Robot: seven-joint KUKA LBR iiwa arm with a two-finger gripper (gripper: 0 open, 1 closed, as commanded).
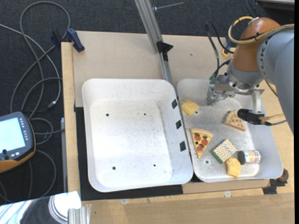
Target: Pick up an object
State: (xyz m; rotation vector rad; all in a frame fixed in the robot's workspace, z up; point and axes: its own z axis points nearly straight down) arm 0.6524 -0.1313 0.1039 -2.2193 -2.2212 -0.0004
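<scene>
My gripper (pixel 215 97) hangs low over the back of the right bin (pixel 266 146), under the arm's orange band (pixel 250 41). A yellow cheese-like chunk (pixel 189 108) lies just to its left, apart from it. A tan wedge of toast (pixel 235 121) sits to the gripper's right. Nearer the front lie a pizza slice (pixel 201 141), a small patterned box (pixel 224 150), a yellow ridged piece (pixel 233 167) and a small can (pixel 250 157) on its side. I see nothing held in the gripper.
The left bin (pixel 93 125) sits beside the right one, with black clips (pixel 178 124) along the shared edge. A metal pole (pixel 149 22) slants up from the back. Cables and a tablet (pixel 14 136) lie off the bench at left.
</scene>
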